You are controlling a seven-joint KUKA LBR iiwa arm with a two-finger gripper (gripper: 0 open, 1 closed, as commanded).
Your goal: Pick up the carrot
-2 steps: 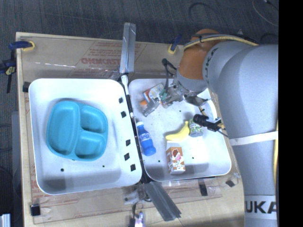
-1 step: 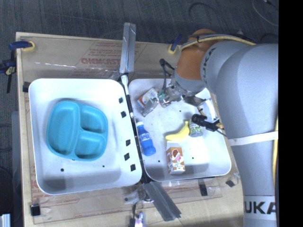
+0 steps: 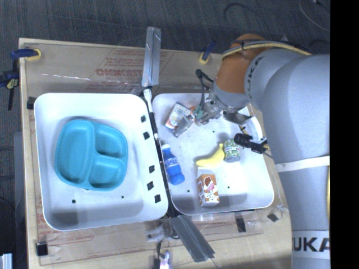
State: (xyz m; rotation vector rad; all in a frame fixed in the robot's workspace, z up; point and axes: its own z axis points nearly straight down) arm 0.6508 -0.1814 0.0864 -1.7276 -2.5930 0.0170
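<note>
Right bin (image 3: pixel 263 190), back half: the gripper (image 3: pixel 206 112) is seen low over the floor, just beside a crumpled clear packet (image 3: pixel 178 117). Whether it is apart or together cannot be told; the wrist hides it from this angle. Nothing is seen to be held.

Carrot (image 3: pixel 194 114): only a small orange sliver is made out, between the packet and the gripper, touching or nearly touching both. Its outline and how it lies cannot be read. Identification is tentative.

Elsewhere in the same bin: blue bottle (image 3: pixel 172 166) against the left wall, banana (image 3: pixel 210 157) and a small can (image 3: pixel 231 151) near the middle, a carton (image 3: pixel 207 190) toward the front. All are well apart from the carrot. In the left bin (image 3: pixel 47 111) a blue divided tray (image 3: pixel 92 153) is noted.

Handling, judged:
- The carrot is expected to be light and stiff, probably a plastic toy, so little give is expected under a squeeze.
- The surface is likely smooth and the body tapered, so slipping toward the thin end is a risk.
- Hold is best taken across the thick middle, square to its long axis.
- The packet is thin and loose and could be pinched along with it, so the approach is better made from the side away from the packet.
</note>
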